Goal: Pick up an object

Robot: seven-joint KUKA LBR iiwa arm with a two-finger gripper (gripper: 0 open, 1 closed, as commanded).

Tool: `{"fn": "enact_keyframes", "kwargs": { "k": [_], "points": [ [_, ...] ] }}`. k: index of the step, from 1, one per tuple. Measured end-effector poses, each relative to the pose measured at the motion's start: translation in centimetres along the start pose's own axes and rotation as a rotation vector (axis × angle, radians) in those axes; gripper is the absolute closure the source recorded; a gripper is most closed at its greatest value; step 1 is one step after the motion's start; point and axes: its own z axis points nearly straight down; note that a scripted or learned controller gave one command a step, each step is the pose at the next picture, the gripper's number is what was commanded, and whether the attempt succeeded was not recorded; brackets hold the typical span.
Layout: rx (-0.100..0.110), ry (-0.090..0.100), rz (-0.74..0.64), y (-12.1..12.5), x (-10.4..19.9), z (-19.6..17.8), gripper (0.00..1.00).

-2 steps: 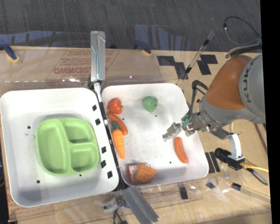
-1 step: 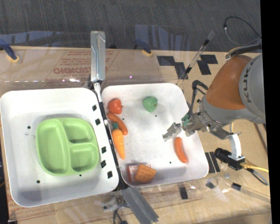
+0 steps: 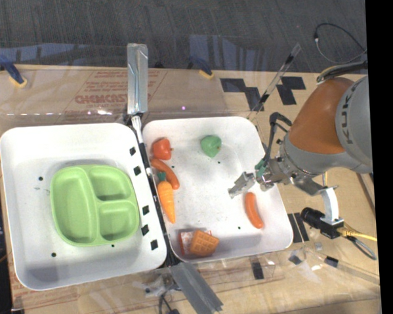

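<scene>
1. Left bin [image 3: 31, 260]: holds one green divided plate [image 3: 94, 204] with three compartments, lying flat near the bin's centre.
2. Right bin [image 3: 279, 231]: holds six items.
   - A tomato [image 3: 161, 148] near the upper left corner.
   - A sausage [image 3: 167, 172] just below the tomato, close against the left wall.
   - A carrot [image 3: 166, 200] below that sausage, pointed end toward the near edge.
   - A waffle [image 3: 201, 242] at the near wall, next to a reddish piece I cannot identify.
   - A green pepper [image 3: 211, 145] toward the far wall, well apart from the others.
   - A second sausage [image 3: 253, 210] on the right side of the floor.
3. My pincer [image 3: 240, 185] sits over the right bin, just above the second sausage and not touching it. Nothing is between my fingers; whether they are spread or closed I cannot tell.
4. Bench [image 3: 62, 94]: brown surface with red printing, under a clear sheet. A metal strip [image 3: 138, 80] runs up from between the bins.
5. Cables [image 3: 348, 234] lie at the right of the bench.
6. Floor [image 3: 176, 16]: dark carpet beyond the bench.
</scene>
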Motion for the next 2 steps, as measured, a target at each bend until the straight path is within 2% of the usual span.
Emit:
{"fn": "enact_keyframes", "kwargs": {
  "k": [1, 2],
  "points": [
    [-0.002, -0.001, -0.001, 3.8, 8.7, -2.9, 0.0],
    [-0.002, -0.002, -0.044, 11.5, 9.6, 8.2, 0.0]
  ]
}}
